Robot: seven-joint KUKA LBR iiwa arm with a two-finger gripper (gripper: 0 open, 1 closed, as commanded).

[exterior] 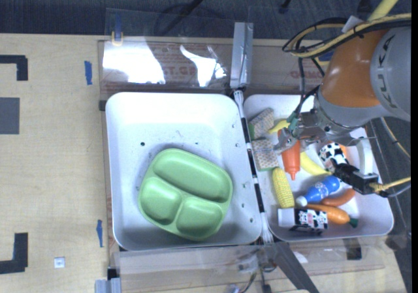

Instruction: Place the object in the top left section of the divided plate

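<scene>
Camera view
Arm (366,79): reaches in from the right, above the right bin (385,223).
End effector (292,136): low among toys, near an orange bottle (292,160); grip state cannot tell.
Divided plate (186,192): green, in the left bin (130,122), open floor toward the far rim.

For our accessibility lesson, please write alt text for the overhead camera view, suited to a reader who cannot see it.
A grey and orange robot arm reaches into the right bin, its gripper low over a pile of toy foods including a corn cob and an orange bottle. In the left bin sits a green divided plate with nothing in its sections.
</scene>
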